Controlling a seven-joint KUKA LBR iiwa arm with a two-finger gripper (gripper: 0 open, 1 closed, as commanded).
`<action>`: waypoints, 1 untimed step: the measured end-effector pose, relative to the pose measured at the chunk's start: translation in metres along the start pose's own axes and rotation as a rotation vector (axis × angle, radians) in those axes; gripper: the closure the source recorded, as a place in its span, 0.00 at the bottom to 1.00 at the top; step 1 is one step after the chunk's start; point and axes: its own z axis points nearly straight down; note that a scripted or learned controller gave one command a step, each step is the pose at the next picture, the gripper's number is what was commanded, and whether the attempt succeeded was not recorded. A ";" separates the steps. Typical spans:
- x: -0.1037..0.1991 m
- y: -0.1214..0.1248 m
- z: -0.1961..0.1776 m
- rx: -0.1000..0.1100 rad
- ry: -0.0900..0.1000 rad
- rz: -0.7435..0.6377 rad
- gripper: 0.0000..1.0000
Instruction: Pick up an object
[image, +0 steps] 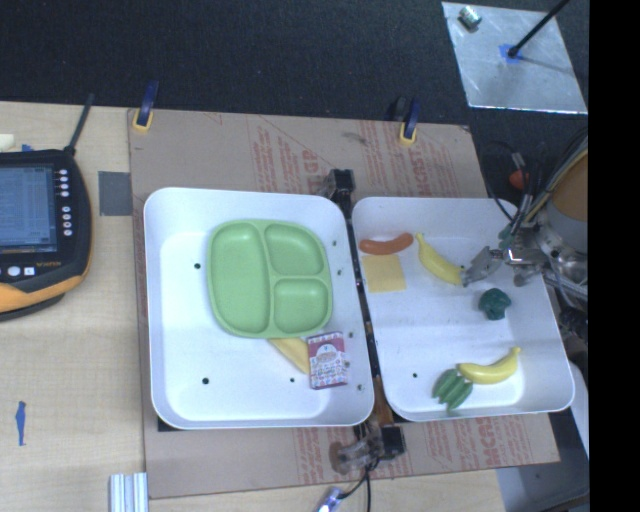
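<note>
The right bin (430, 395) holds a sausage (385, 243), a yellow cheese slice (384, 272), a banana (438, 260), a dark green broccoli piece (494, 303), a second banana (490, 368) and green beans (451, 387). My gripper (480, 267) reaches in from the right, low over the bin, with its fingers open just right of the upper banana's end and above the broccoli. Nothing sits between the fingers.
The left bin (175, 330) holds a green divided plate (270, 277), a small printed packet (328, 360) and a yellow wedge (291, 350) peeking from under the plate. A teach pendant (35, 225) lies on the bench at far left. Clamps hold the cardboard base.
</note>
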 end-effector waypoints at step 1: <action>0.001 -0.024 0.018 0.003 0.000 -0.002 0.00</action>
